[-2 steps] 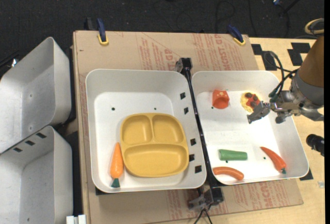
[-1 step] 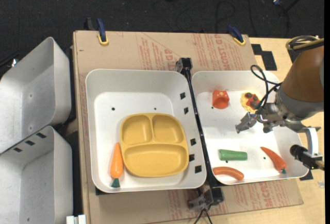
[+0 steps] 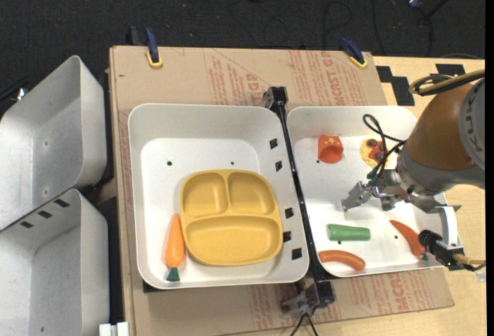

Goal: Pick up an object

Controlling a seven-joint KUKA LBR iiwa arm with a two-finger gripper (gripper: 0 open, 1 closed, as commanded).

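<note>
Hovering: hand (image 3: pixel 356 200) in rt bin (image 3: pixel 309 126) | fingers apart, holding nothing | just above green veg (image 3: pixel 348 232) | board print unreadable

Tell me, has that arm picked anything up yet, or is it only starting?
Nothing looks picked up yet. The gripper hangs low in the right bin with nothing seen between its fingers. The green piece just below it, the red sausage, the red cup and the chili all lie on the bin floor. Closing on one object and lifting it is left.
</note>
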